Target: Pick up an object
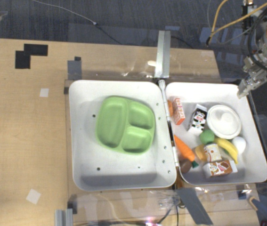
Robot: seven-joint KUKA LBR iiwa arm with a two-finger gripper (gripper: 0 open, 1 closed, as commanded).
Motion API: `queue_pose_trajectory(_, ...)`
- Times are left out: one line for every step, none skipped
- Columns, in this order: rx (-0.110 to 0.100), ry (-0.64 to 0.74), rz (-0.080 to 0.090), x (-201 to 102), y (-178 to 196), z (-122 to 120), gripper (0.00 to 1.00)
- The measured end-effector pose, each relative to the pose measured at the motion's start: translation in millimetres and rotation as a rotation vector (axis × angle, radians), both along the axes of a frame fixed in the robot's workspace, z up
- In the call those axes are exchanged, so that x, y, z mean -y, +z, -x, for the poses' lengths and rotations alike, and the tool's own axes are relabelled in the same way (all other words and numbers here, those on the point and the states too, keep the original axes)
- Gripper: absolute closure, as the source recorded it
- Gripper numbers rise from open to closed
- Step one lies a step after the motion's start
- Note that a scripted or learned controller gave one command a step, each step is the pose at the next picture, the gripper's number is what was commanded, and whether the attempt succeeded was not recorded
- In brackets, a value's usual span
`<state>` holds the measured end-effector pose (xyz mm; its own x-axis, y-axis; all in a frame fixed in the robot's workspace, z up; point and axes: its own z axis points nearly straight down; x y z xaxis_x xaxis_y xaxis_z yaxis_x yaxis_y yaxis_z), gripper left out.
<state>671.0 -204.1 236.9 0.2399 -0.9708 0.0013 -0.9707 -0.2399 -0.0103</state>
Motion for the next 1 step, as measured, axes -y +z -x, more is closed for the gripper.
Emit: queue_pose_trajectory(-0.003, 0.254, 0.001, -11.3, 1.7, 0.6, 1.00)
